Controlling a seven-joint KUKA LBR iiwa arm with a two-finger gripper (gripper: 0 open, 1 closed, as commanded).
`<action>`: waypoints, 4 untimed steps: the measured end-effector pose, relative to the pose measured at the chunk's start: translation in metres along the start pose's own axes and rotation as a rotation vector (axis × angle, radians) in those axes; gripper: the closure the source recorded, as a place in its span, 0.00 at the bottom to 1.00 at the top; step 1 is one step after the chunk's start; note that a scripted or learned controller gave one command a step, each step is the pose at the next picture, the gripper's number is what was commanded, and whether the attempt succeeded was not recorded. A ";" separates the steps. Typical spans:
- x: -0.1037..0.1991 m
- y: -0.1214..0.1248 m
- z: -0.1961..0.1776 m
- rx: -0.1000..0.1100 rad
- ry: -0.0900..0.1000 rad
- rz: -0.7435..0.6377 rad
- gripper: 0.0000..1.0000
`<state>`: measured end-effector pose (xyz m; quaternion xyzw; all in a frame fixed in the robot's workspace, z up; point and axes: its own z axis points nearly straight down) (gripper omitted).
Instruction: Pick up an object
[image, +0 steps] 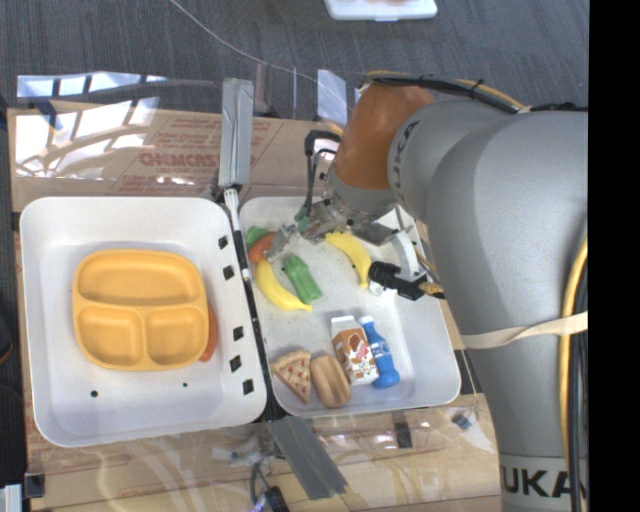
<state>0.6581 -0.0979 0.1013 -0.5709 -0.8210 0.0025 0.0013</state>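
My gripper (292, 232) is low over the far left part of the right bin (432, 330), under the orange band of the arm. Just left of it lies a small green and red-orange piece (258, 243) against the bin wall. A green vegetable (301, 279) and a yellow banana (277, 288) lie just in front of the gripper. A second banana (350, 254) rests to its right, partly under the wrist. I see nothing clearly held.
Near the right bin's front edge are a pizza slice (293, 375), a brown bun (330, 381), a small carton (352, 356) and a blue bottle (379, 353). The left bin (50, 390) bears a yellow divided plate (140, 308). A cardboard sheet (170, 150) lies behind the bins.
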 end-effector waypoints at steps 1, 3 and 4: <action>-0.005 -0.051 0.012 0.000 0.003 -0.102 0.00; -0.005 -0.050 -0.004 0.004 0.005 -0.112 1.00; 0.063 0.013 -0.093 -0.010 0.001 -0.021 1.00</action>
